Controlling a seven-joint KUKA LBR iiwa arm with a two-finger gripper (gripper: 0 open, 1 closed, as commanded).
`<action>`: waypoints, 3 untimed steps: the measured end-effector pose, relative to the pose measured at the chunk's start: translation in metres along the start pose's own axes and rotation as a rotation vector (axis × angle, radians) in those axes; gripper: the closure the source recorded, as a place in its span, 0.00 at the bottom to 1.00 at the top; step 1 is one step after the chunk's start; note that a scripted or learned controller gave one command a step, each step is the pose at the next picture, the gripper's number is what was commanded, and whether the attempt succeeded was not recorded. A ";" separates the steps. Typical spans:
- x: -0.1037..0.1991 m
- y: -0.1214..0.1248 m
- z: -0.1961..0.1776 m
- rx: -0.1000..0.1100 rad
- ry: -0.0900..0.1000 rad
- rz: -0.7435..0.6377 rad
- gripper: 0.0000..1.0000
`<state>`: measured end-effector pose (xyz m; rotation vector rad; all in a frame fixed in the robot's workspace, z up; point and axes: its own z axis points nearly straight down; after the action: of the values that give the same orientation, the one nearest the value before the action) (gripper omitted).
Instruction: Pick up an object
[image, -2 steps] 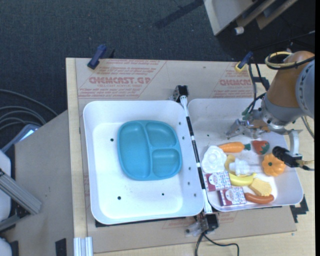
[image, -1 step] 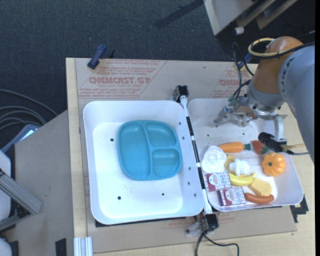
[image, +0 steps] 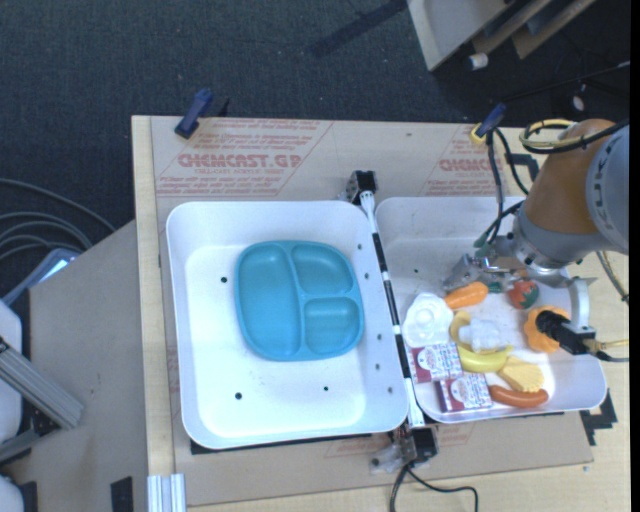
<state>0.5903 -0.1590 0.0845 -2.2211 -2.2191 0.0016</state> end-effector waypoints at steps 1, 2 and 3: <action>0.000 0.001 -0.010 -0.003 0.000 0.000 1.00; 0.000 0.001 -0.010 -0.002 0.000 0.000 0.00; 0.001 0.001 -0.020 -0.005 0.000 0.001 1.00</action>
<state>0.5915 -0.1584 0.1047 -2.2241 -2.2207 -0.0033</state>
